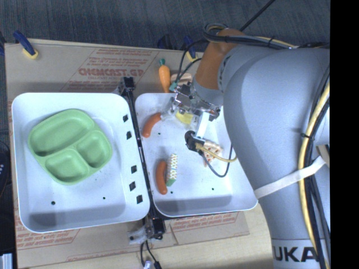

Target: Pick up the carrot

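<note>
Reaching in from the right, the grey arm [275,128] covers much of the right bin's [224,198] far right side, its bulky link filling the frame edge. An orange band [210,66] shows above the wrist, which tips down toward the bin's upper middle. The pincer [188,106] sits low over the bin's top part, just beside a yellowish object [184,116] that is partly hidden beneath it. Whether its fingers are spread or closed cannot be told; the wrist hardware blocks them. Nothing is visibly held.

The carrot [164,76] lies outside both bins, on the cardboard-covered table [84,66] just beyond the right bin's top rim, orange body with a green top pointing away. It is near the pincer's left side but apart from it.

Inside the right bin: one orange sausage-shaped item [150,124] tilted near the upper left, another [161,177] lying lower down, touching a pale ridged piece [172,168]. A small black part with looping wires [205,147] hangs beneath the wrist, over the bin's middle.

The left bin [33,206] holds a green divided plate [70,145], sitting toward its upper left. Black clips [128,84] join the two bins along their shared edge.
</note>
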Available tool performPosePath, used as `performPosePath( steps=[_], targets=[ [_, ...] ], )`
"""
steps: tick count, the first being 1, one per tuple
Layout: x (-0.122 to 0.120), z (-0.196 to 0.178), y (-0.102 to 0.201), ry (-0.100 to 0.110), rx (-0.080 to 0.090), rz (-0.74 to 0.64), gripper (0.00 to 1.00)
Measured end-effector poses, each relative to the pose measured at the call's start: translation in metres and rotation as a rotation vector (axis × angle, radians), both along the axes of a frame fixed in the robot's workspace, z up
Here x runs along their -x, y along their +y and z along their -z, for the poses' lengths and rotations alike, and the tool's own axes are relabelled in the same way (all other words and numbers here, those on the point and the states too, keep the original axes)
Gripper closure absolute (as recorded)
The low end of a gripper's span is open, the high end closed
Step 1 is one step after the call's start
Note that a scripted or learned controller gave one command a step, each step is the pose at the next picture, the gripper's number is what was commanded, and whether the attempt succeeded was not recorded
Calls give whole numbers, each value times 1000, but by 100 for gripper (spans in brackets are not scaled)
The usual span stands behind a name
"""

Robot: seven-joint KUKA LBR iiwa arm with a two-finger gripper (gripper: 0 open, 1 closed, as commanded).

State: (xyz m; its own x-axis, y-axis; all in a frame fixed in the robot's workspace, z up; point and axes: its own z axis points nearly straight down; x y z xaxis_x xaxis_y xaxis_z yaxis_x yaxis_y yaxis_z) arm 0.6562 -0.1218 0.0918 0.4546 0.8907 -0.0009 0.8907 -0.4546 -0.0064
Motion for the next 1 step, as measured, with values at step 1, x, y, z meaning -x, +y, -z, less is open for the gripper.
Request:
performPosePath(
  steps=[1],
  targets=[
    [0, 0, 25, -1, 2, 326, 0]
  ],
)
